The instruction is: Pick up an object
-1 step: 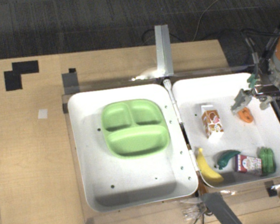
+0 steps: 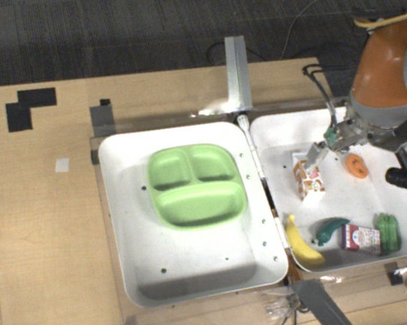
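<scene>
Bench (image 2: 38,220) of light wood fills most of the view, with a few black squares stuck on it near the far left. Dark carpet runs along the top.

Two white bins sit side by side on the bench. The left bin (image 2: 140,273) is the bigger one. A green plate (image 2: 194,184) with three sections lies flat in it, a bit toward the far side.

The right bin (image 2: 275,136) has the small things in it. The arm (image 2: 388,77) comes in from the right, grey with a fat orange part, and hangs over the far right part of this bin. Its pincer (image 2: 334,138) points down and to the left. It looks close to the snack packet, but I cannot tell if the pincer is wide or narrow, and I cannot tell if it holds anything.

A yellow banana (image 2: 300,242) lies along the left wall of the right bin, near the front corner. Just beside it sits a dark green thing (image 2: 327,230), too blurry to name. Next to that lies a small carton (image 2: 360,237), red and white, on its side, touching a green round lid (image 2: 387,233) at its right end.

A white and red snack packet (image 2: 308,178) stands in the middle of the right bin, just left of the pincer. A little orange thing (image 2: 355,165) lies to its right, under the arm.
</scene>
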